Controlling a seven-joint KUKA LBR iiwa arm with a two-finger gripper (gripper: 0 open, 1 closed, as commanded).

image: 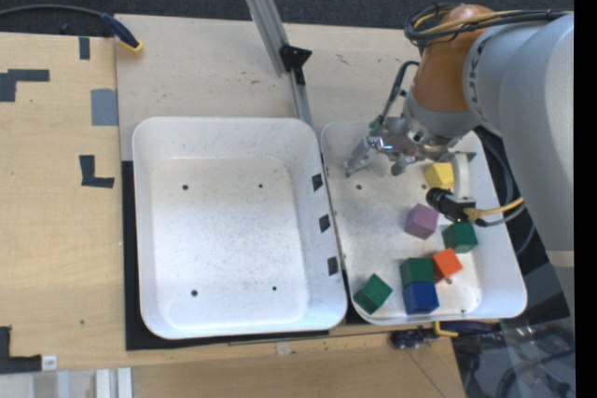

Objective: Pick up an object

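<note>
Grey metal and an orange band make up the arm, which enters from the right edge of the frame and bends down over the upper part of the right bin. Black and yellow cables loop over its rounded orange wrist section. The gripper hangs below the wrist, a cluster of silver and dark parts with one thin finger slanting toward the lower left, close over the bin floor. Whether the jaws are spread or pressed together cannot be made out at this size, and nothing can be seen between them.

The objects lie in the right bin, toward the lower right of the frame. A yellow block sits just below the wrist, partly covered by it. Below that is a pale purple cube, standing apart from the rest. Near the bin's right wall is a small green block, with an orange block just below it. A dark green cube touches a blue cube beneath it. Another green cube sits tilted near the bin's lower left corner.

Both bins are shallow, white, smooth plastic with rounded corners and speckled floors. The left bin sits in mid-frame on a pale wooden bench.
</note>
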